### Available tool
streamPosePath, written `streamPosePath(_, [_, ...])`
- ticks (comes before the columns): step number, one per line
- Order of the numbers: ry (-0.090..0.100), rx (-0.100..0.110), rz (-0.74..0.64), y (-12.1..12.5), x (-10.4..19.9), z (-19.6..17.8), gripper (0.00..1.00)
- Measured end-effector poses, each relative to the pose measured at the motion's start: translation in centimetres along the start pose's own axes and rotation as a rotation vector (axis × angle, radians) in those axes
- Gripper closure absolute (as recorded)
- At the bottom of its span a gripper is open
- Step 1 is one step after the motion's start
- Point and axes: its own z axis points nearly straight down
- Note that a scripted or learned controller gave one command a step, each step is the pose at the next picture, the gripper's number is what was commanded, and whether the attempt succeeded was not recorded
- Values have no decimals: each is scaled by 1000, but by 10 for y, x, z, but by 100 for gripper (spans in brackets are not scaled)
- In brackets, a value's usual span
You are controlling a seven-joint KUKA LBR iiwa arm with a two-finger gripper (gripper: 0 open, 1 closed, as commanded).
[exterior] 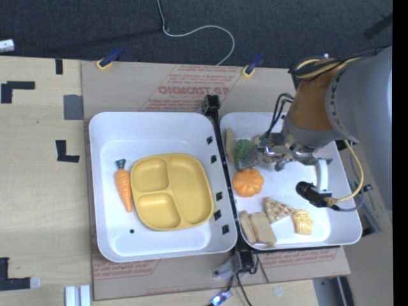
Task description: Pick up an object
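You're looking at the right bin (344, 234) as the reference for everything below.

Gripper (266, 149) sits low over that bin's upper-left area, wrist and orange band (312, 104) coming in from the bin's upper-right side. Can't tell how the gripper is set: the tips are small, dark, and merge with the metal hardware and the toy next to them.

Nearest candidate is the green broccoli toy (245, 150), lying in the bin's upper-left corner, just beside the gripper tip on the side toward the divider. It looks touching or nearly touching the tip, but you can't confirm it's between anything. It rests on the bin floor as far as you can see.

Orange pumpkin toy (248, 182) lies just below the broccoli, toward the bin's left wall, apart from the gripper.

Pizza slice toy (278, 208) sits near the bin's centre-bottom. Yellow corn-like piece (302, 221) is just beside it, toward the bin's lower-right. Two tan bread pieces (256, 227) lie along the bin's bottom-left edge.

A black cable connector (311, 192) hangs from the arm over the bin's right-middle.

Left of the right bin, the left bin (108, 132) holds a yellow divided plate (172, 190) and a carrot toy (123, 187) beside it, on the far side from the right bin.
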Motion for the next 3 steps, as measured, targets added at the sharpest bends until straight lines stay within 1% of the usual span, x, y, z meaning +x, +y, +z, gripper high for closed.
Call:
streamPosePath(1, [-1,-2,0,0,1,27,0])
streamPosePath(2, [-1,-4,-1,0,1,15,100])
streamPosePath(3, [0,-7,1,-1,0,-27,100])
